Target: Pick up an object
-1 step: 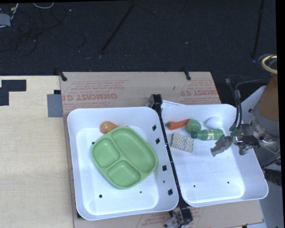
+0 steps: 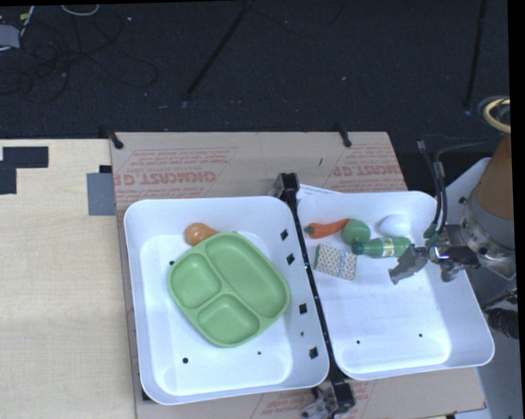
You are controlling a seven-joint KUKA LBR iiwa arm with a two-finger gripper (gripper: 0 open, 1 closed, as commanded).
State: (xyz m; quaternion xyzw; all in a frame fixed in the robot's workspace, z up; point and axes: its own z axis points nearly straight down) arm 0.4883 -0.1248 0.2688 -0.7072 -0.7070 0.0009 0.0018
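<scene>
Left bin point(image 2: 155, 320): holds a green divided plate point(image 2: 228, 288), with a small orange ball point(image 2: 197, 233) touching the plate's upper left rim.
Right bin point(image 2: 404, 328): a cluster near its far wall, namely an orange carrot point(image 2: 328, 229), a patterned pouch point(image 2: 336, 262), a green bottle point(image 2: 371, 242) and a white object point(image 2: 395, 223).
Gripper point(image 2: 413, 263): low over the right bin, just right of the bottle; fingers look spread, with nothing between them.
Advice: the bottle is the nearest target, I think. Put the fingers across its narrow body, then close slowly, so it does not roll into the carrot.
</scene>
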